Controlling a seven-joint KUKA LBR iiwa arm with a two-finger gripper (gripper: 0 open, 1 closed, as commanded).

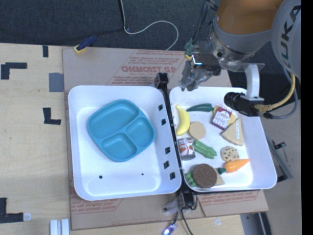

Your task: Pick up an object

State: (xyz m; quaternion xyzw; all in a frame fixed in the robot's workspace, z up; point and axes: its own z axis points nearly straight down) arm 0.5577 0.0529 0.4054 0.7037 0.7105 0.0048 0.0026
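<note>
Above the far left corner of the right shallow white bin (259, 146) your grey two-finger gripper (188, 84) hangs, its jaws pointing down; you cannot tell how far they are parted, and nothing shows between them. Just below it in that bin lie a yellow toy banana (183, 120), a dark green pepper (199, 107), a round tan cracker (197, 130) and a small red-labelled can (186, 148). Your left white bin (80, 131) carries a blue divided plastic plate (121, 129).

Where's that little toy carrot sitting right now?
In the camera view, the carrot lies in the right bin, near its lower right corner, just below the cookie and to the right of the burger.
</note>
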